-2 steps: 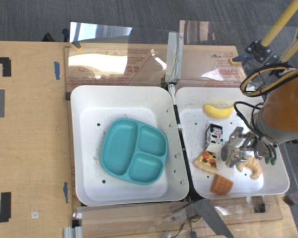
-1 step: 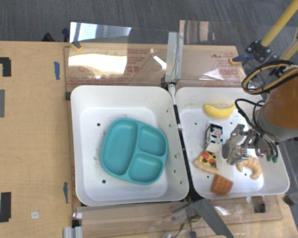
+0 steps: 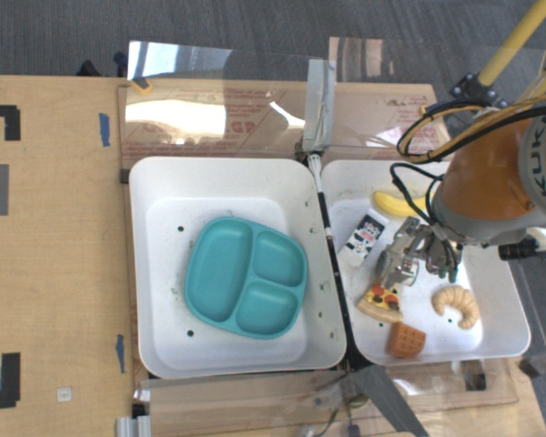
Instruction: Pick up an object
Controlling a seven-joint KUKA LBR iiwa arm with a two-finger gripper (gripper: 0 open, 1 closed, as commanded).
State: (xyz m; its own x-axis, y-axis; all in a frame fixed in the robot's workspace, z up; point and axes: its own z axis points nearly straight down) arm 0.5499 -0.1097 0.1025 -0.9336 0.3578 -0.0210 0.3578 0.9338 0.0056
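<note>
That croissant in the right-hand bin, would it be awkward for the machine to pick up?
Probably a little. The croissant is curved and ridged with tapering ends, so it might slip or twist unless pinched across its thicker middle. It looks like a small toy, so likely light and stiff rather than crumbly. It lies flat and apart from the waffle, so rolling seems unlikely.

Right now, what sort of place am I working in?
Most likely a robot grasping test bench in a lab, not a kitchen. Two shallow white bins sit side by side on a cardboard-covered bench, toy food such as a croissant and a waffle lies in one, and clear plastic guards stand behind.
</note>
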